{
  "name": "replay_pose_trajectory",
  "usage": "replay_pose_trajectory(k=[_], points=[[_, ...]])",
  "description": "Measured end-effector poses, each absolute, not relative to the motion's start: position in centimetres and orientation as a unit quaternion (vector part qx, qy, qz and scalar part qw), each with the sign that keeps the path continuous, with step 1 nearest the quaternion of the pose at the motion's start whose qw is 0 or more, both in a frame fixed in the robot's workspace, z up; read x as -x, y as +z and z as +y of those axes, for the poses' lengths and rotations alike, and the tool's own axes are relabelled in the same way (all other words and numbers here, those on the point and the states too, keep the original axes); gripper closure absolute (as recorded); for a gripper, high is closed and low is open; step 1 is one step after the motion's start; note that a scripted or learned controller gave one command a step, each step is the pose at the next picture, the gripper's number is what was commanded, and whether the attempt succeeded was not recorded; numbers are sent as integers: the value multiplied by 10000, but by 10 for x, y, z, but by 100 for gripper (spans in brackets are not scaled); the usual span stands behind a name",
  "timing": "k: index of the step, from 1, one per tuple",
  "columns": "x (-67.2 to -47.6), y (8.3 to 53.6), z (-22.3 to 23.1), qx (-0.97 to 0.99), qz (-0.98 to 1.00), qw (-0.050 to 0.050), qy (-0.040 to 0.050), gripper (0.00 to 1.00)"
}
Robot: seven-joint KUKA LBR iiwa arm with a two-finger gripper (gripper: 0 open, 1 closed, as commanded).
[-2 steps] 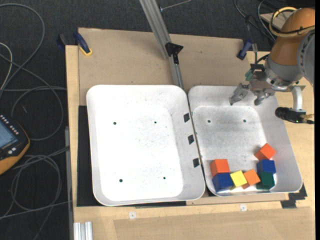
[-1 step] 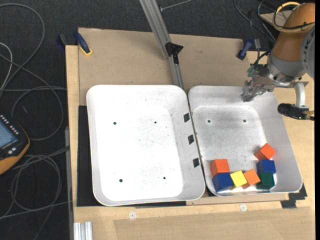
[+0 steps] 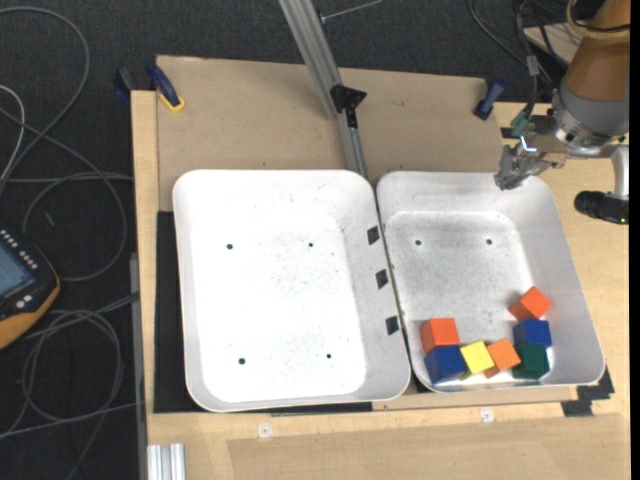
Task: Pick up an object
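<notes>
Blocks (image 3: 485, 350), small coloured cubes, smooth white bin (image 3: 560, 238)

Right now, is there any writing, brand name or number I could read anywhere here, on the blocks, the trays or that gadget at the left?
No text can be read.
Handheld device at the left edge: lit screen, contents too small and blurred to read.
Coloured blocks in the right bin: plain faces, no letters or numbers.
Left bin: only dark dots and speckles, no writing.
Gripper and arm: no legible label.
</notes>
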State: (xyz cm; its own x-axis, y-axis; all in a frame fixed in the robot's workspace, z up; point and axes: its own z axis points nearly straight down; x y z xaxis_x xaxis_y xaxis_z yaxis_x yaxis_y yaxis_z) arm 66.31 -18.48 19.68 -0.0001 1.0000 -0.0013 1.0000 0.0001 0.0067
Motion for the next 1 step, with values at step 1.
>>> replay_pose_trajectory(k=[1], points=[[-664,205,-185,-7069,7074,20,12,100]])
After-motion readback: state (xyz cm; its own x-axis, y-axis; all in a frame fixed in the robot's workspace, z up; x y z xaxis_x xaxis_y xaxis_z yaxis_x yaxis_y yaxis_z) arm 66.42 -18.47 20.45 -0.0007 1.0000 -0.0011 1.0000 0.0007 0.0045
